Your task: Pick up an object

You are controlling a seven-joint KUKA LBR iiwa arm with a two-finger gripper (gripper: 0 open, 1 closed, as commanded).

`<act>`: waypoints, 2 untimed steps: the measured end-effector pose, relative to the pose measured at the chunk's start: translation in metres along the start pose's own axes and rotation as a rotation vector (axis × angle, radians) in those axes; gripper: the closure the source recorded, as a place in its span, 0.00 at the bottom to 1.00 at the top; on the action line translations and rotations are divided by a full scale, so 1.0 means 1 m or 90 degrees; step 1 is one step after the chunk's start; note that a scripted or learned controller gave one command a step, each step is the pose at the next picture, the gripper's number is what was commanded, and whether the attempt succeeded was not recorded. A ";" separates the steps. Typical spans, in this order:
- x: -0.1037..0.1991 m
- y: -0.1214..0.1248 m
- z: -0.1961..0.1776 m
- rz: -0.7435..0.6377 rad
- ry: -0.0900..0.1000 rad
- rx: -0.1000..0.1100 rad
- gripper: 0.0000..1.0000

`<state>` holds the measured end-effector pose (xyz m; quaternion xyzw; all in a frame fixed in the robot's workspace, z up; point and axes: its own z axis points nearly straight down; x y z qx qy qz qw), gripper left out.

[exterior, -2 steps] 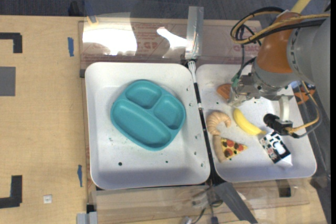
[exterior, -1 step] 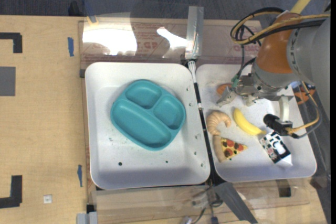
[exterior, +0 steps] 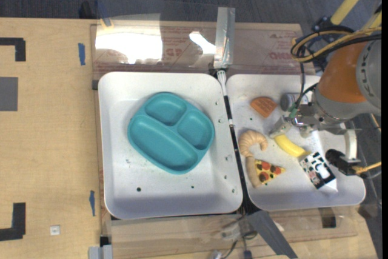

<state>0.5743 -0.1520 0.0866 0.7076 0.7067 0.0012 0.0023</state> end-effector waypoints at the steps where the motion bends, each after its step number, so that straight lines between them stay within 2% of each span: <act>1: 0.000 0.002 -0.009 0.000 0.000 -0.002 1.00; 2: 0.050 0.060 -0.133 -0.005 0.001 -0.002 1.00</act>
